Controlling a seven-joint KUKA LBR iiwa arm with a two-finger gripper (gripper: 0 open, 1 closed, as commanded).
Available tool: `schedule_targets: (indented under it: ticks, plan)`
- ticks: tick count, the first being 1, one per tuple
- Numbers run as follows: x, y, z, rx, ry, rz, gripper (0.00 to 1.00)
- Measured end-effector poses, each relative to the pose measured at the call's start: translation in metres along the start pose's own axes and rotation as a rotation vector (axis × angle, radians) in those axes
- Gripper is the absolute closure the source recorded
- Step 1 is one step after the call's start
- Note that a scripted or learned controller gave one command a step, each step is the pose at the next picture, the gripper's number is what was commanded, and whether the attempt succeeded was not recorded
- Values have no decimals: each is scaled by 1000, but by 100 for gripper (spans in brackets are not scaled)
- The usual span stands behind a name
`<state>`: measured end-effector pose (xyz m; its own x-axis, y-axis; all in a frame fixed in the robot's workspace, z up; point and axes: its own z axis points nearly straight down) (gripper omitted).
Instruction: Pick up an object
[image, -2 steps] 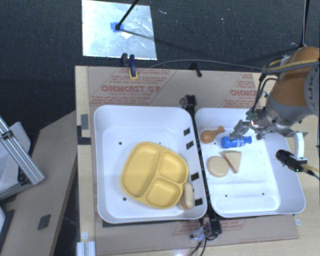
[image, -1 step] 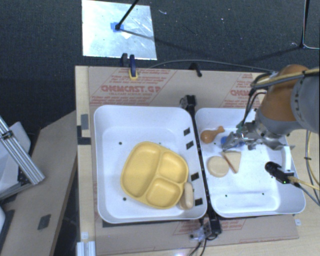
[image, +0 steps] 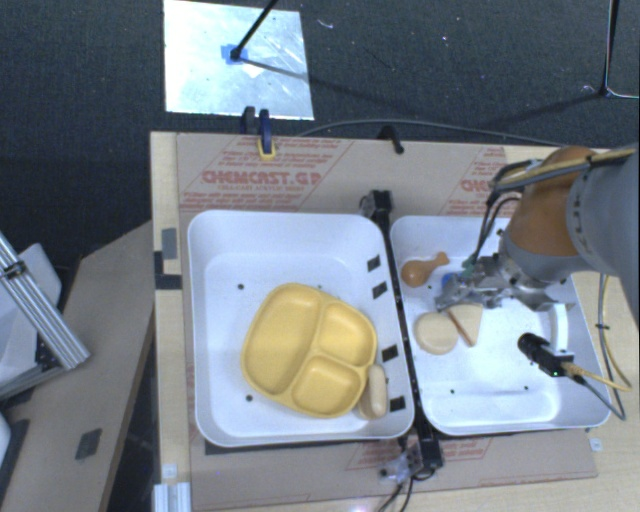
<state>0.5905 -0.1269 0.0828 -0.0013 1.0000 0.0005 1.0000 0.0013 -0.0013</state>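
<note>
Gripper (image: 462, 290) sits low in the right bin (image: 500, 405), just above a tan wedge (image: 467, 322) and beside a pale round disc (image: 435, 333); whether it is apart or clamped I cannot tell, as the metal parts blur together.

Those two pieces lie touching each other near the bin's middle. Both look like small toy food items, probably light, stiff and smooth, so likely to slip unless squeezed across the narrow sides. The wedge's straight edges seem the surest hold.

A tan drumstick-shaped piece (image: 424, 267) lies apart, toward the far left corner of the same bin, making three small items there.

The left bin (image: 225, 250) holds one yellow divided plate (image: 308, 347) with three compartments, and one pale oblong piece (image: 375, 391) resting against the plate's near right edge. Two bins, one arm (image: 560, 225).
</note>
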Motion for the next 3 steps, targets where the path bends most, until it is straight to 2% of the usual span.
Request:
schedule_targets:
  ticks: [1,3]
  plan:
    - [-1,1,-13,-4,-1,-1,100]
    - [-4,9,-130,-9,-2,-3,100]
